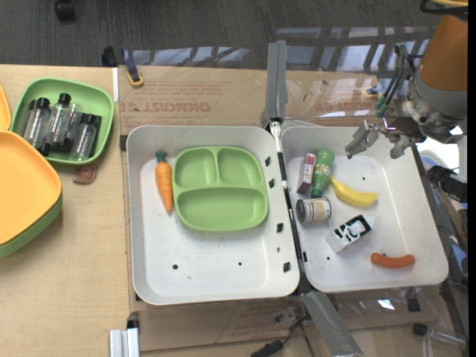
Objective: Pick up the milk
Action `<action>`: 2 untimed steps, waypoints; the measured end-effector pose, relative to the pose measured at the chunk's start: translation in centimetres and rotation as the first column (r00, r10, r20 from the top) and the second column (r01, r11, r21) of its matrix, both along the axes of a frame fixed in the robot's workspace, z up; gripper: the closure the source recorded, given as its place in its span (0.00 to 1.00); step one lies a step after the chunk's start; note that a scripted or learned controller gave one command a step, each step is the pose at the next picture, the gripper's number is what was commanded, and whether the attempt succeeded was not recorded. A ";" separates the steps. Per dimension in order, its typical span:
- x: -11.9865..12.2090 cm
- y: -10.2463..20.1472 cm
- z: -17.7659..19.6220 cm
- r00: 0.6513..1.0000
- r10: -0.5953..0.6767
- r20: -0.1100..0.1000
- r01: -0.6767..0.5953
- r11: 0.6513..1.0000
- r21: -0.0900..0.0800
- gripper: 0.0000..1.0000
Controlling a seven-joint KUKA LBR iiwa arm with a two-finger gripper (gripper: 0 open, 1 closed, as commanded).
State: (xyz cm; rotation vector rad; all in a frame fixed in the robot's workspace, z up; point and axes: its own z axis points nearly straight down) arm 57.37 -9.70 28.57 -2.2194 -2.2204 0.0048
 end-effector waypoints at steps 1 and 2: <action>-4.9 4.0 -9.5 0.996 0.087 0.000 -0.087 0.996 0.001 0.00; -6.3 0.2 -19.5 0.992 0.128 0.000 -0.128 0.992 0.002 0.00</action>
